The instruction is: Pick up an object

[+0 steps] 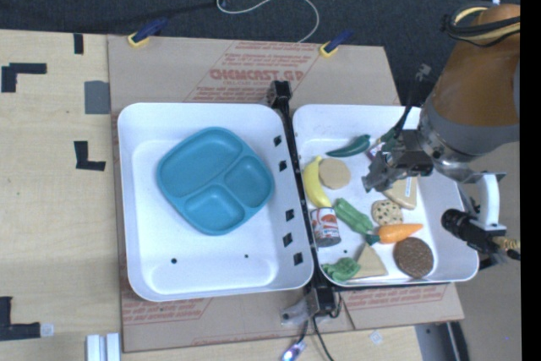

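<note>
- Gripper (390, 168) hung over the right bin (439, 118), roughly its centre; fingers too dark and blurred to tell if apart or together, nothing seen between them.
- Cracker (404, 193) lay just at 5 o'clock of the tool, chip cookie (385, 210) at 6 beside it.
- Carrot (399, 232) and brown round patty (413, 257) further toward 6.
- Green pepper (348, 147) at 10 o'clock; tan round cookie (335, 174) and banana (315, 183) at 9.
- Green pickle (353, 216), small can (326, 226), cheese wedge (370, 260) and leafy green (341, 270) toward 7–8.
- Left bin (144, 127) at 9 o'clock held a blue divided plate (215, 179).
</note>
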Robot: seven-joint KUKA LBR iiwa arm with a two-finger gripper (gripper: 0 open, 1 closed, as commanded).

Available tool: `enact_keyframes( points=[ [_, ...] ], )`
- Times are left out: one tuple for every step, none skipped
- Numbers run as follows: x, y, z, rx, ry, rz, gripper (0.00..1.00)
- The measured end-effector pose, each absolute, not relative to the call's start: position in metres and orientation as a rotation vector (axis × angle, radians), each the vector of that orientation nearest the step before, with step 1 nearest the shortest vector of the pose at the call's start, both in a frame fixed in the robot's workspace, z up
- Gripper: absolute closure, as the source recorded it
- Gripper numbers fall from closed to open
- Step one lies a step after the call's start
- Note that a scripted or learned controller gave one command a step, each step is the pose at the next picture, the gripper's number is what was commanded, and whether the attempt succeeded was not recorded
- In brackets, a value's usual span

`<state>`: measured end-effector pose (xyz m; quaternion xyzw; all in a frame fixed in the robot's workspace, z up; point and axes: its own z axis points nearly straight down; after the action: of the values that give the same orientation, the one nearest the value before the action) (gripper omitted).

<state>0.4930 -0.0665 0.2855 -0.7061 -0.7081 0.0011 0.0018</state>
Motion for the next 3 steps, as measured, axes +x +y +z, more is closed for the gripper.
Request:
enact_keyframes(
  points=[
    [0.488,-0.004,0.348,-2.213,-2.233,-0.008,1.0],
    [0.482,0.045,0.285,-2.211,-2.224,0.009,1.0],
    [0.485,0.019,0.404,-2.228,-2.227,-0.014,1.0]
  ],
)
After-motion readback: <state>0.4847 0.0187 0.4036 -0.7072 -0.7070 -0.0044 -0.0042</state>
